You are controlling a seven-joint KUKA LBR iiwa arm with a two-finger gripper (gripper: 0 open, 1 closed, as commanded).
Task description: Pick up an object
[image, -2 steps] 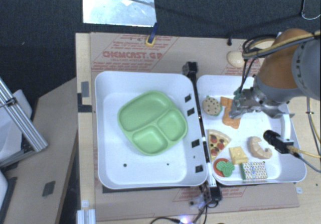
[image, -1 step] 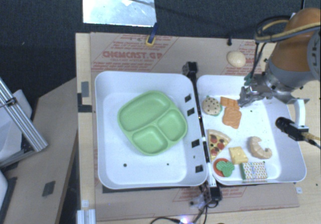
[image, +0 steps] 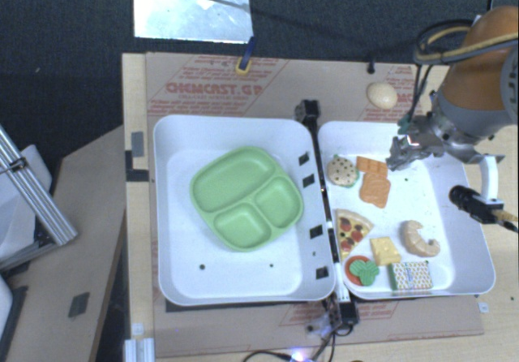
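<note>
The right white bin [image: 470,271] holds toy food: a cookie [image: 342,171], an orange cracker piece [image: 375,184], a pizza slice [image: 352,229], a yellow cheese block [image: 385,251], a croissant [image: 419,239], a red-and-green vegetable piece [image: 362,271] and a speckled square packet [image: 412,276]. My gripper [image: 400,152] hangs over the bin's upper part, just right of the orange cracker piece and above it. I see nothing between its fingers.
The left white bin [image: 174,190] contains a green divided plate [image: 246,198]. A beige egg-shaped object [image: 382,95] lies on the bench behind the right bin. A black divider [image: 318,190] runs between the bins. The arm comes in from the right.
</note>
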